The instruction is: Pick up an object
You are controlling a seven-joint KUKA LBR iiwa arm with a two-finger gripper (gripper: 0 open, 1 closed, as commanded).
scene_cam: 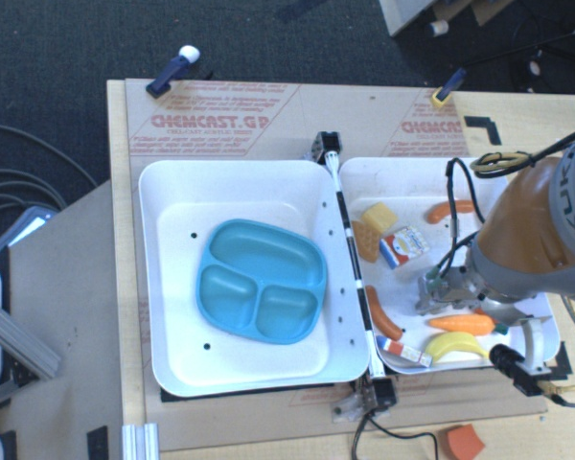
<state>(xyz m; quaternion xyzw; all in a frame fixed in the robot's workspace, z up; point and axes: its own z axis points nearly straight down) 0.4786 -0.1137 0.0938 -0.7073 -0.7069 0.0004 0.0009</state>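
Toy carrot lies lower right, in right bin; pincer poised just above it, grip state unreadable.

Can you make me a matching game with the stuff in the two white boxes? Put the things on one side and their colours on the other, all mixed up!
Things:
1. divided plate
2. carrot
3. banana
4. hot dog

Colours:
A. yellow
B. red-brown
C. blue
D. orange

Pairs: 1-C, 2-D, 3-A, 4-B
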